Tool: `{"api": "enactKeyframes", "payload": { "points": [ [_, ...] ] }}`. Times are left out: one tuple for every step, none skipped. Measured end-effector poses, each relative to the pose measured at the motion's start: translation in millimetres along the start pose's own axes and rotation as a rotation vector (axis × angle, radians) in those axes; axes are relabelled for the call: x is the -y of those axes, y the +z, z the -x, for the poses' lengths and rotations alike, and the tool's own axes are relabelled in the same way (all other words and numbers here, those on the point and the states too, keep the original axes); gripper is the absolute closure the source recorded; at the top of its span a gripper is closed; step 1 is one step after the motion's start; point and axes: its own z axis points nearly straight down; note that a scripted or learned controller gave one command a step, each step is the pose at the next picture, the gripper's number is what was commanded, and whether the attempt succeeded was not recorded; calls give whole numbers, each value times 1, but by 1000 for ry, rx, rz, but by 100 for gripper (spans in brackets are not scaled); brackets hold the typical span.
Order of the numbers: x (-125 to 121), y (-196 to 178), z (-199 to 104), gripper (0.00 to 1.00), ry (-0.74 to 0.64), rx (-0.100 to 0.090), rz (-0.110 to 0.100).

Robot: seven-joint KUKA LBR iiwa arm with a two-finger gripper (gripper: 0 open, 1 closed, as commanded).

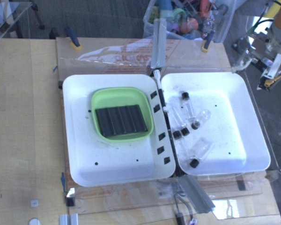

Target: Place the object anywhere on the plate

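Camera view: a dark ribbed slab lies on the green plate in the left bin, so the placing looks done. Clear vials lie in the right bin. Arm sits far right, grip state unreadable; next, keep clear.

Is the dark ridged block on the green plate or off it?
On it. The dark ridged block lies flat inside the green plate, within its rim, in the left bin.
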Motion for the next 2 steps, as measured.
{"api": "enactKeyframes", "payload": {
  "points": [
    [0, 0, 0, 0, 0, 0, 0],
    [0, 0, 0, 0, 0, 0, 0]
  ]
}}
